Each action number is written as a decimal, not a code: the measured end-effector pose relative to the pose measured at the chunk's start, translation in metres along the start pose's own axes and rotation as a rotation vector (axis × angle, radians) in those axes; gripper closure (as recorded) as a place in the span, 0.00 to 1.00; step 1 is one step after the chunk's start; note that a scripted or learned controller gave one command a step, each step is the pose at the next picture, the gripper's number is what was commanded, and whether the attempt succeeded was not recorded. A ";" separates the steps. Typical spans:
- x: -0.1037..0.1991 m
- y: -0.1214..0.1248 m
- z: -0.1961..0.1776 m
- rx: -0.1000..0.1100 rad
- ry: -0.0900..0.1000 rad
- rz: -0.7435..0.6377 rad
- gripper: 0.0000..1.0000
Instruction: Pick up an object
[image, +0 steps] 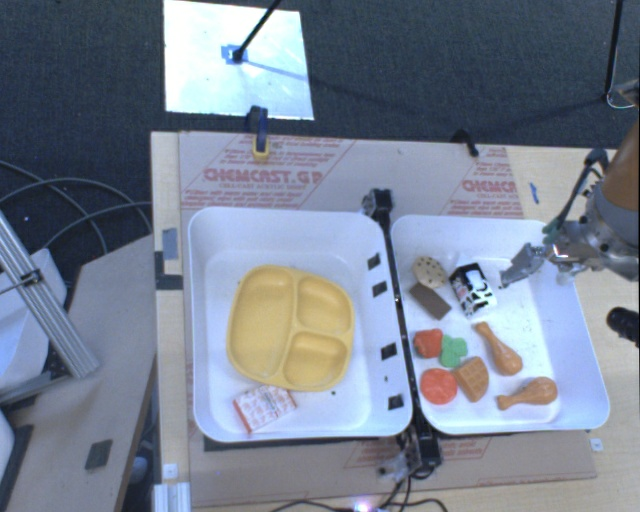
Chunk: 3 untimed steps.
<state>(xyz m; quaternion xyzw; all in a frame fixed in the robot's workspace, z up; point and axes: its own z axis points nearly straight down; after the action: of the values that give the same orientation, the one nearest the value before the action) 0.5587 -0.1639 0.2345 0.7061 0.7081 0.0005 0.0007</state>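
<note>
The right bin (575, 330) holds several toy foods. A black-and-white can (472, 290) lies near its middle, with a speckled cookie (430, 270) and a brown slab (432, 298) to its left. Two tan drumsticks (497, 347) (528, 393) lie lower down. A red piece (428, 343), a green piece (454, 351), an orange-red piece (438, 386) and a brown chunk (472, 378) cluster at the lower left. My gripper (535, 262) hangs over the bin's upper right, just right of the can, and I see nothing in it.
The left bin (210, 250) holds a yellow divided tray (291, 326) and a small red-and-white packet (264, 405) near its front edge. A black divider with clips (392, 320) runs between the bins. The arm enters from the right edge.
</note>
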 end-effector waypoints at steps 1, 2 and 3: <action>-0.037 0.012 0.126 -0.020 -0.005 -0.002 0.00; -0.020 -0.074 0.151 0.007 0.003 0.004 0.00; 0.010 0.004 0.149 -0.006 -0.001 -0.006 0.00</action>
<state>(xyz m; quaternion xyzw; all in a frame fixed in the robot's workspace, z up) 0.5629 -0.1544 0.0853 0.7039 0.7103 0.0023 0.0034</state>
